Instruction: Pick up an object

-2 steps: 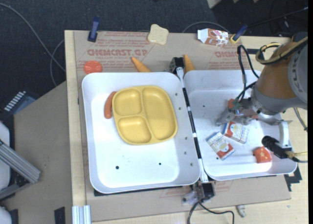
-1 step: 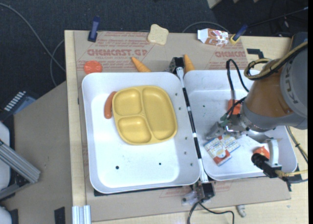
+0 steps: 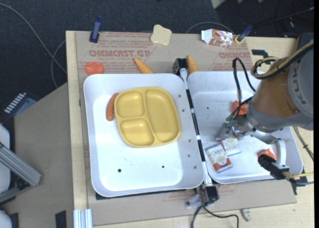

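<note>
My gripper (image 3: 227,131) hangs low in the right bin (image 3: 209,92), near its middle, at the end of the grey arm with the orange band (image 3: 271,97). Just below it lie two small packets: a white one (image 3: 231,146) and a red and white one (image 3: 219,158), side by side on the bin floor. The gripper's tip is right above or against the white packet's upper edge. A small orange piece (image 3: 236,106) lies behind the gripper. Another orange item (image 3: 265,154) sits at the bin's right, under the arm.
The left bin (image 3: 99,172) holds a yellow divided plate (image 3: 147,116) and a red sausage (image 3: 109,108) beside it. Behind the bins lie a bread slice (image 3: 160,35), a carrot (image 3: 143,66), an orange disc (image 3: 94,67) and a wrapper (image 3: 217,37).
</note>
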